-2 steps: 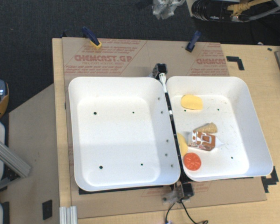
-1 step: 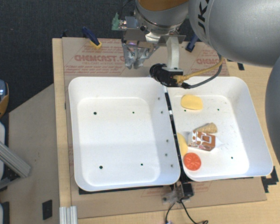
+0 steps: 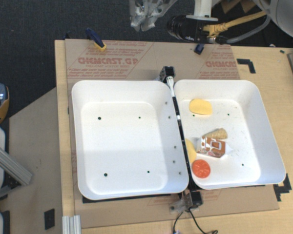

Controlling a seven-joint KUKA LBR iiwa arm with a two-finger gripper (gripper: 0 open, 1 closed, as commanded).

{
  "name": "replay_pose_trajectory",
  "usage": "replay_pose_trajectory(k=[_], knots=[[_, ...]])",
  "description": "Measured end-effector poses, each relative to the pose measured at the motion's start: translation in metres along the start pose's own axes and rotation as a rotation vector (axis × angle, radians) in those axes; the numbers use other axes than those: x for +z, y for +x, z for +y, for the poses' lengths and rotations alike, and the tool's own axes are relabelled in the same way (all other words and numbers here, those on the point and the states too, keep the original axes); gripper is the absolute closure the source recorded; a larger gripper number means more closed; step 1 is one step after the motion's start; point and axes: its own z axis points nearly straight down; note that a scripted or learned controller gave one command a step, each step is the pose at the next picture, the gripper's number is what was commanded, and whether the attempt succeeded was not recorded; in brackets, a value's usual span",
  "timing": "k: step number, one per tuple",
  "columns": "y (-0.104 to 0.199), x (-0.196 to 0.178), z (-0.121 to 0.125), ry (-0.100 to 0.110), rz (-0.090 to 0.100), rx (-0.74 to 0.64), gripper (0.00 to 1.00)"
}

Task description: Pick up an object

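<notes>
Gripper (image 3: 145, 14) hangs above the bench's far edge — right bin (image 3: 263, 130) holds a tomato (image 3: 201, 168) — finger state unreadable.

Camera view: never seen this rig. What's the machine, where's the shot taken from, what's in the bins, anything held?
One fixed camera looks down at a slant on a bench with two shallow white bins. The gripper of a robot arm hangs at the top, above the bench's far edge, with nothing visibly between its fingers. The left bin shows just its white floor. The right bin holds a pale yellow lump, a small brown and white packet, an orange-red disc and a yellow piece against its left wall.
</notes>
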Motion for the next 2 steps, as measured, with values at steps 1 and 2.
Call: replay_pose_trajectory(k=[1,2], knots=[[-0.004,0.015,0.061,0.016,-0.01,0.009,1.0],[-0.005,0.127,0.082,0.031,-0.014,0.009,1.0]])
